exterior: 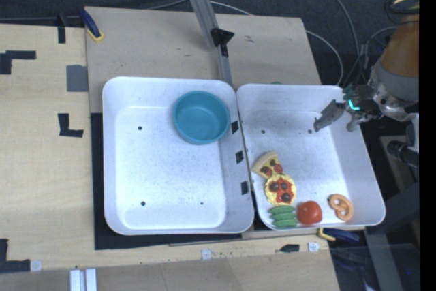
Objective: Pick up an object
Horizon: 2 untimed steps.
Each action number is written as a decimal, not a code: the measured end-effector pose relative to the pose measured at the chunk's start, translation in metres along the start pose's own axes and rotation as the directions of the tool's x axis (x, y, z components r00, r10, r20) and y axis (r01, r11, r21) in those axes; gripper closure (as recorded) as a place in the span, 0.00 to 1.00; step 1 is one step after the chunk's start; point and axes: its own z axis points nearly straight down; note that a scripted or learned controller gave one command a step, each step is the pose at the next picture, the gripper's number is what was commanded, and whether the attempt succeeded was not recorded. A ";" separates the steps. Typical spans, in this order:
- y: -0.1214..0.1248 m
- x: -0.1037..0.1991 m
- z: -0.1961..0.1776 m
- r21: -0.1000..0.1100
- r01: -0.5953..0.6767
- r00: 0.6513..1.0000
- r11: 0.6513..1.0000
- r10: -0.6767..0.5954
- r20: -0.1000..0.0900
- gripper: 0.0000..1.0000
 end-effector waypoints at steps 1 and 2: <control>0.000 0.000 0.000 0.000 0.000 1.000 1.000 0.000 0.000 0.00; -0.006 0.008 0.048 0.004 0.000 1.000 1.000 0.000 -0.001 0.00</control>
